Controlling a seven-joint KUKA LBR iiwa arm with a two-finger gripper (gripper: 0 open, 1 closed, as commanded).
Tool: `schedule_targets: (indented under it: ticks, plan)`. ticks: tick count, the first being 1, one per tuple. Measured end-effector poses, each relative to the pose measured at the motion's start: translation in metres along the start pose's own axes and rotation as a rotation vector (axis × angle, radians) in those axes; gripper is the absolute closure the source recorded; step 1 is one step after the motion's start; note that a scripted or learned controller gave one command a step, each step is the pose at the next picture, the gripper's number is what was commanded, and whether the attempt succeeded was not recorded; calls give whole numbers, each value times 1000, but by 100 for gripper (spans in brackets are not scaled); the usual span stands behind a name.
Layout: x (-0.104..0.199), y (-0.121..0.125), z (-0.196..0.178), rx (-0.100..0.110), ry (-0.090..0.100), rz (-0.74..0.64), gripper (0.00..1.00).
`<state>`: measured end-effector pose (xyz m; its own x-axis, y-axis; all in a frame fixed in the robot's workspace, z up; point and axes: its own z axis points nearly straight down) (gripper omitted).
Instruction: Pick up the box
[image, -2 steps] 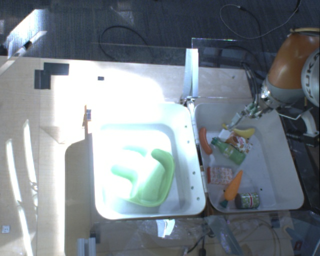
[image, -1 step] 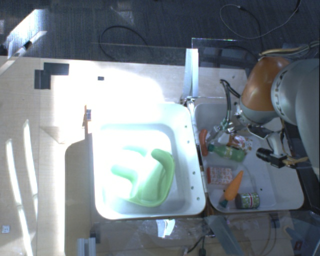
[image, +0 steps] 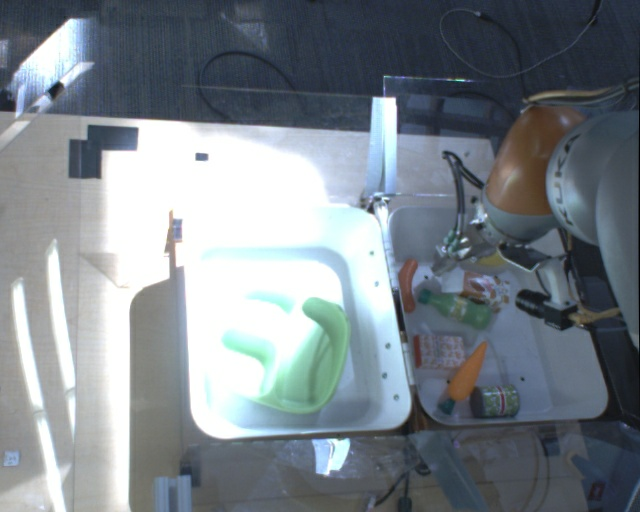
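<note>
The box (image: 440, 350), a small flat red-and-white packet, lies in the right bin (image: 580, 400), and everything else is best placed from it. Just beyond it, toward the far wall, a green bottle (image: 458, 306) lies on its side, its neck pointing at a small red piece (image: 407, 277) by the bin's left wall. On the near side of the box, touching or almost touching its corner, a carrot (image: 464, 373) slants down to a green can (image: 495, 401). Another printed packet (image: 487, 288) sits behind the bottle, under the arm.

The gripper (image: 455, 243) hangs over the far end of the bin, above the bottle's neck and well apart from the box. How its claw stands cannot be told (glare and the wrist's bulk blur it), and nothing shows between its tips.

The main risk, as I judge it, is crowding. A descent that is a little off toward the far wall would meet the bottle; a little off the other way would nudge the carrot. The box is flat, so a claw closing over it may skid across the top or pinch only the wrapper. The other packet could also be mistaken for the target.

The left bin (image: 290, 425) holds a green bowl (image: 305, 365).
</note>
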<state>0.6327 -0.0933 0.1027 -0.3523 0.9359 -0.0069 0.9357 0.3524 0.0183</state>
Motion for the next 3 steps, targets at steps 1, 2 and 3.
schedule_targets:
  ticks: [1, 2, 3]
  plan:
    - [-11, -65, -85, 10, 3, -154, 100]
    - [46, -42, -84, 12, 7, -327, 100]
    - [106, -41, -175, 5, 5, -719, 100]
